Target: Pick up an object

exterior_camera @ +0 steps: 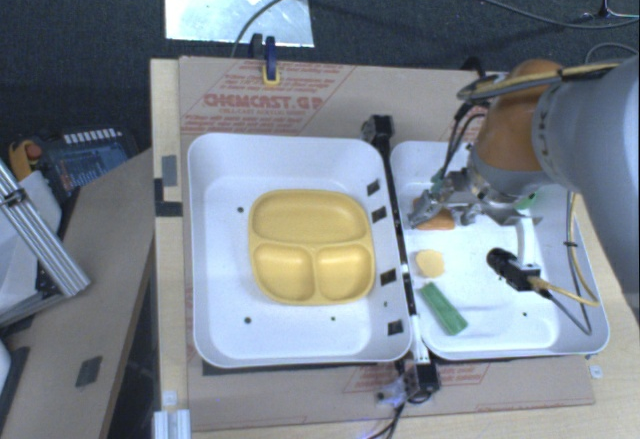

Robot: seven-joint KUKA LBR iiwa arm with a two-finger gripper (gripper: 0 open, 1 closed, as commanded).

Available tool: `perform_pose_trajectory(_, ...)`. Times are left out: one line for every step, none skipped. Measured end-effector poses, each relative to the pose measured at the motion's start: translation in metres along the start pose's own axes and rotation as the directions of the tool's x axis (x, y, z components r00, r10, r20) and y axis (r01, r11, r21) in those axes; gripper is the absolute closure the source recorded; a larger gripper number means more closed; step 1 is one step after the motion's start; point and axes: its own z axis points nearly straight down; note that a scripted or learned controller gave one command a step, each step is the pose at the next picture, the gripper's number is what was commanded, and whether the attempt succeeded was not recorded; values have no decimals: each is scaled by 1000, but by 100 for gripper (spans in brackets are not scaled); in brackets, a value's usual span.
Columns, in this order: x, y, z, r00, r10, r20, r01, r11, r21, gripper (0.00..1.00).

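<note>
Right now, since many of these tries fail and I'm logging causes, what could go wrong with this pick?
1. The gripper sits over the orange piece, which lies close to the left wall of the right bin. It may strike the wall or just push the piece against it.
2. The pale yellow round piece lies nearby and could get nudged.
3. The arm hides part of the orange piece, so a grasp is hard to confirm.

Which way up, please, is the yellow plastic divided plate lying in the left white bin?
Right side up: the yellow plate shows three hollow compartments facing upward, flat in the left bin.
</note>
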Motion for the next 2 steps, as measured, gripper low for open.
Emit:
perform_pose_trajectory(0,2,-14,1000,-1,1,1,1000,-7,100)
perform_pose_trajectory(-10,3,-73,1000,2,2,-2,1000,-8,100)
